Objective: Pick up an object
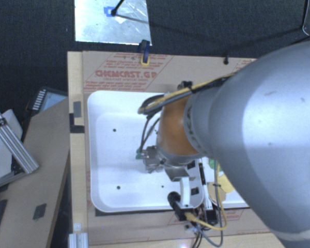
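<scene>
Counting one grey arm (pixel 268 138) with one orange band (pixel 173 130), reaching in from the right and looming over the bins. Counting two white bins: getting the left bin (pixel 106 154) nearly whole, catching just a sliver of the right bin (pixel 232 203) under the arm. Spotting three dark dots (pixel 114 130) on the left bin's floor. Seeing two bits of stuff at the right bin: one yellow piece (pixel 225 184) and one green piece (pixel 213 164), both peeking out just beside the arm, mostly hidden, so not managing to call a long axis or a pointing direction for either. Finding the pincer (pixel 150 160) hanging low over the left bin's right half, and not being able to tell if open or closed. Looking at a pale brown worktop (pixel 196 68) under both bins, carrying red CHEMCAST lettering (pixel 126 74) and one blue-and-yellow clamp (pixel 144 53) on its far edge. Noticing dark ground (pixel 31 45) beyond, one shiny metal sheet (pixel 112 14) lying on it, plus one aluminium rail (pixel 13 143) and one brown side board (pixel 46 159) off to the left.
</scene>
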Motion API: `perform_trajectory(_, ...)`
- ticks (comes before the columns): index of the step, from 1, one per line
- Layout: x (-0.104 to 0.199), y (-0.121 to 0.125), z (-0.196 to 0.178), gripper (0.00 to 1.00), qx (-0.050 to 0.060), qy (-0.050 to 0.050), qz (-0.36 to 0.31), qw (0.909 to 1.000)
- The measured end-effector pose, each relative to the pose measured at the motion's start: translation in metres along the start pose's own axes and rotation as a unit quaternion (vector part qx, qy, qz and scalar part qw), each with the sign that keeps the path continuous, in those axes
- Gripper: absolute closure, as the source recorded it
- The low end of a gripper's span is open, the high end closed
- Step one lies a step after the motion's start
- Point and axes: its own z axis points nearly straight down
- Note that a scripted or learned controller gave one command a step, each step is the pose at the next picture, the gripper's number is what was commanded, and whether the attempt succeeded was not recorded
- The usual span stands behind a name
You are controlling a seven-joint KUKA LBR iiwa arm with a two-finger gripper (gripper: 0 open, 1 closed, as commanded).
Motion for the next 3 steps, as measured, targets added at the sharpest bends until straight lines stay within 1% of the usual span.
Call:
perform_trajectory(1, 0.022, 0.012, -0.028, 1.00, 0.000, -0.001, -0.002, 1.0000)
perform_trajectory(2, 0.071, -0.013, -0.031, 1.00, 0.001, 0.000, -0.004, 1.0000)
perform_trajectory(3, 0.091, 0.032, -0.056, 1.00, -0.002, 0.000, -0.002, 1.0000)
